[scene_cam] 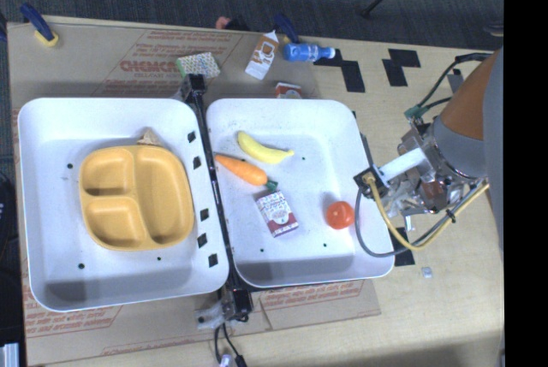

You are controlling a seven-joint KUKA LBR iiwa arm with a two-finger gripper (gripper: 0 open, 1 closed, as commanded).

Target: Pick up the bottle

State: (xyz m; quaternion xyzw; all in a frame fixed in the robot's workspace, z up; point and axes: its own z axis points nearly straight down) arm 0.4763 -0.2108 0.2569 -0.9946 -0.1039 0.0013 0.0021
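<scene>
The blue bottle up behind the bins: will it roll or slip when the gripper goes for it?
Probably yes. The blue bottle lies on its side on the bare bench, so a nudge could roll it. It looks like small smooth plastic, likely light and a bit slippery. The gripper sits well away, by the right bin.

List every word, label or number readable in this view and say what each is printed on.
Nothing reads for certain.
Cardboard sheet: large red lettering above the left bin, too blurred to read.
Red packet in the right bin: label too small.
Small carton beside the blue bottle: print too small.
</scene>
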